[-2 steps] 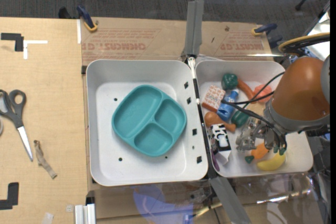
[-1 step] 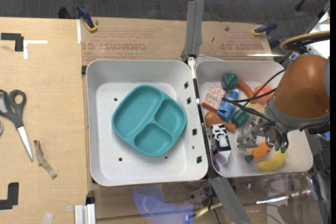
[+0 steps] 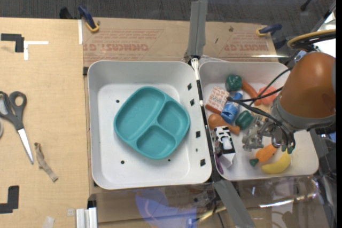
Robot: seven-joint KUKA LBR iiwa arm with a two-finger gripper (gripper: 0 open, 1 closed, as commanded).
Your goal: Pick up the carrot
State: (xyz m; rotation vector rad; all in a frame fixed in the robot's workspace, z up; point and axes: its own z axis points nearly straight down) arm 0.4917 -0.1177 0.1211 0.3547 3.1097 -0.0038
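in the camera view, the arm [image 3: 312,88] is seen reaching in from the right over the right bin [image 3: 307,167], with the tool [image 3: 265,139] lowered among the toys; whether the tool is wide or narrow cannot be told. the carrot [image 3: 265,154] is found near the front of the right bin, just below the tool and touching a banana [image 3: 277,164]. a teal divided plate [image 3: 152,122] is seen in the left bin [image 3: 99,131]. scissors [image 3: 17,120] are laid on the tabletop [image 3: 40,88] at the left
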